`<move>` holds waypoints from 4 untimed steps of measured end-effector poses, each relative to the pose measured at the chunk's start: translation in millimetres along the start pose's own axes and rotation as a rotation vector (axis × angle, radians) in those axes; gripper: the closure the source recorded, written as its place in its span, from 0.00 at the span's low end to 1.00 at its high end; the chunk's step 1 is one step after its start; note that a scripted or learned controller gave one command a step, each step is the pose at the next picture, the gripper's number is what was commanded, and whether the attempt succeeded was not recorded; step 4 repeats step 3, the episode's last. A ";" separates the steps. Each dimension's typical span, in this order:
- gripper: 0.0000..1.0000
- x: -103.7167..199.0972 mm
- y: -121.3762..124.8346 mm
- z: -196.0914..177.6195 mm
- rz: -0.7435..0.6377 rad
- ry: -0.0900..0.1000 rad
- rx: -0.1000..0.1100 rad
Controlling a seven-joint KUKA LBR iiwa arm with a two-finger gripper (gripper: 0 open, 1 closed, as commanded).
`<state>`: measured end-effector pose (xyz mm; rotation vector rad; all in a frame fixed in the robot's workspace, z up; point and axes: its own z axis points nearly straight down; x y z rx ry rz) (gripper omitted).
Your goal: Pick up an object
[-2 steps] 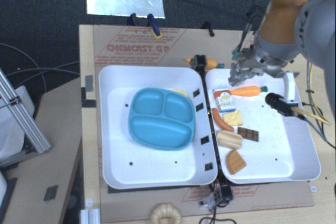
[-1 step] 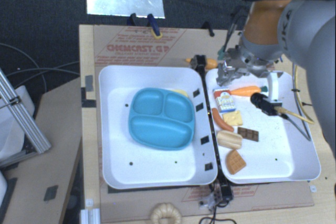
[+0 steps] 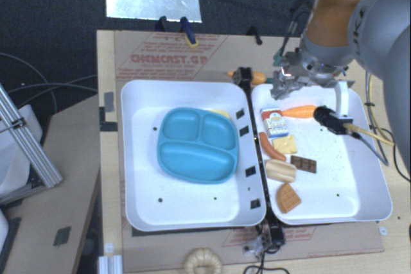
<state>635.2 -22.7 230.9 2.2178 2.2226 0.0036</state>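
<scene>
The left bin (image 3: 138,157), well to the gripper's left, bears a blue plate (image 3: 196,144) lying flat in its middle. It is broad and low, so it looks a poor thing for a two-finger pick.

The small items crowd the left side of the right bin (image 3: 347,183), probably loose as they fell, and several touch. Nearer the camera than the gripper and a little to its left lies a sausage (image 3: 271,147), along the divider. A carton (image 3: 276,124) lies flat just beneath the gripper on the near side, with cheese (image 3: 288,144) touching its near end. Further toward the camera come a roll (image 3: 280,170) and a waffle (image 3: 288,197), well apart from the gripper.

The gripper (image 3: 282,90) hangs over the far left corner of the right bin, pointing down. Whether it is open or closed cannot be told, and no item shows in its grasp.

Just right of it and slightly nearer the camera lies a carrot (image 3: 299,111), lengthwise across the bin. A chocolate (image 3: 304,164) lies beyond the cheese. The carton and the carrot are the closest candidates, so a short descent would likely reach either.
</scene>
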 end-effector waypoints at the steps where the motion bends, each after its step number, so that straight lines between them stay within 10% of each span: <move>1: 1.00 3.8 -13.0 -2.1 0.000 -0.001 0.002; 4: 1.00 2.7 -12.8 14.6 -0.002 -0.001 0.002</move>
